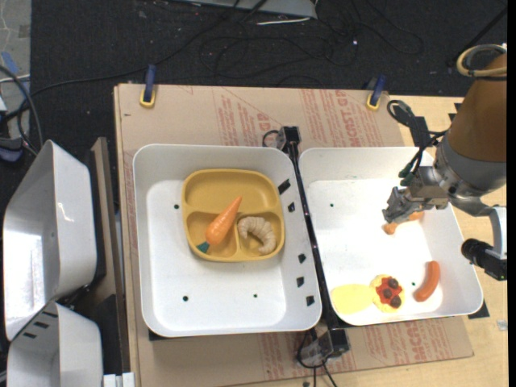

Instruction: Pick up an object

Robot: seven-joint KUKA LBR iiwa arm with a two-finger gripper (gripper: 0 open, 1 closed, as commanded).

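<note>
My gripper [401, 208] is low in the right bin [347, 168], near its middle right. A small orange object [391, 228] pokes out from under it at the lower left, and another orange bit shows at its right side; the object's middle is hidden by the gripper. Whether it is held cannot be told. Near the bin's front right lie an orange-red sausage [428, 281], a dark red berry cluster [389, 291] and a flat yellow piece [352, 298].
The left bin [161, 240] holds a yellow divided plate [201, 185] with a carrot [223, 220] and a pale curled shrimp-like piece [259, 233]. A black divider [302, 216] runs between the bins. White tubs [44, 224] stand at far left.
</note>
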